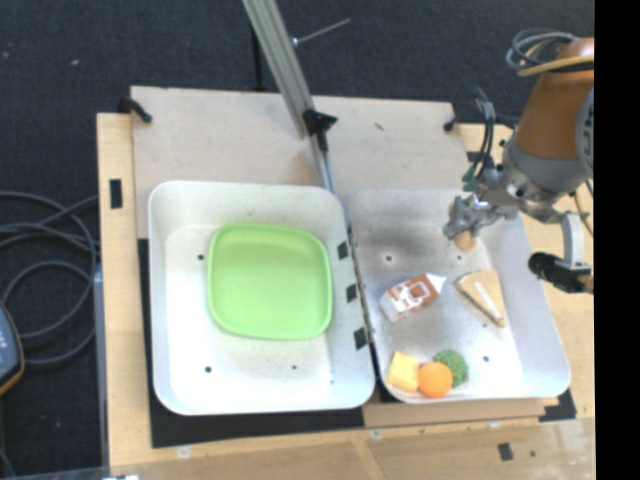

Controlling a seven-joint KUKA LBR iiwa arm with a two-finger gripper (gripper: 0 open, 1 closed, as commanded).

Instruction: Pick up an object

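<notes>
Camera view: two white bins are seen side by side on the bench (120,268). The left bin (175,213) holds a green plate (270,280), laid flat near its middle. The right bin (530,338) holds several small things. A small orange-and-white packet (412,295) lies near the bin's middle, and a tan wedge (483,296) lies just to its right, apart from it. At the near edge a yellow block (404,372), an orange ball (434,379) and a green piece (453,365) are grouped closely, the ball touching both neighbours.

The arm (552,128) is seen entering from the right, and the gripper (464,230) is placed over the far part of the right bin, above and well apart from the wedge. A small tan thing (463,238) is seen at the fingertips, seemingly clamped between them; what it is cannot be told. A slanted metal rail (280,53) is seen beyond the bins.
</notes>
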